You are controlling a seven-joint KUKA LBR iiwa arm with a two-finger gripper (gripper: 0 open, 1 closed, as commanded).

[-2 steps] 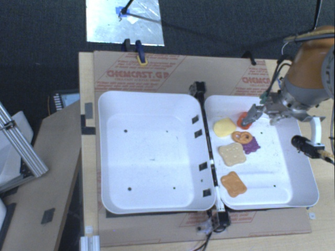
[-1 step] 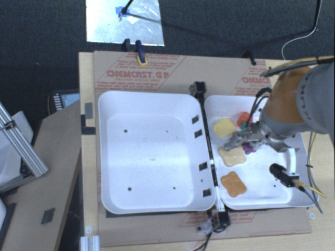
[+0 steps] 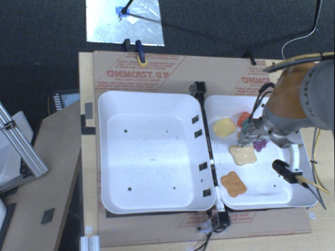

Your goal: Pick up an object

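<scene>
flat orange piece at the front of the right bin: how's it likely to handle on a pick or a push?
The orange piece lies flat on the right bin floor with a low profile, so a top-down pinch probably finds little edge. It looks thin, likely light, and should slide on the smooth white surface rather than roll. Stiff or floppy: cannot tell. It sits apart from the tan piece.

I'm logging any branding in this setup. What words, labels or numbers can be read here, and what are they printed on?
"CHEMCAST GP": red print on the brown board under the bins, behind the left bin.
A second red print of the same style, on the board behind the right bin: cut off by the arm, not readable in full.
Faint red print along the board's front edge: too small to read.
</scene>
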